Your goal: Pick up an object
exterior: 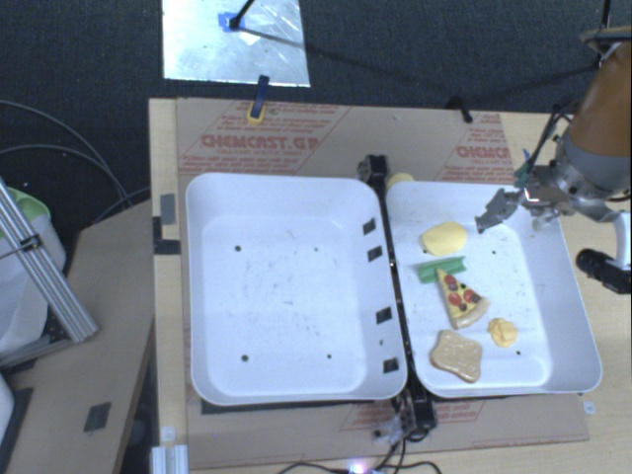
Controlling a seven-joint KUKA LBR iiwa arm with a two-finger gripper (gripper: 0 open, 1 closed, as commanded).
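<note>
Toy foods sit clustered in the right bin (568, 294): yellow lump (443, 237), pizza slice (463, 300), toast (456, 355). Your gripper (504, 208) hangs above, apparently empty; finger spread unclear, likely staged for descent.

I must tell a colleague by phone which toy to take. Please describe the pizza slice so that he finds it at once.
Look at the right bin, the one that holds the toy food. In its middle, just below the green piece, lies the pizza slice. It alone is a triangle with red spots; its neighbours are plain yellow or tan.
</note>
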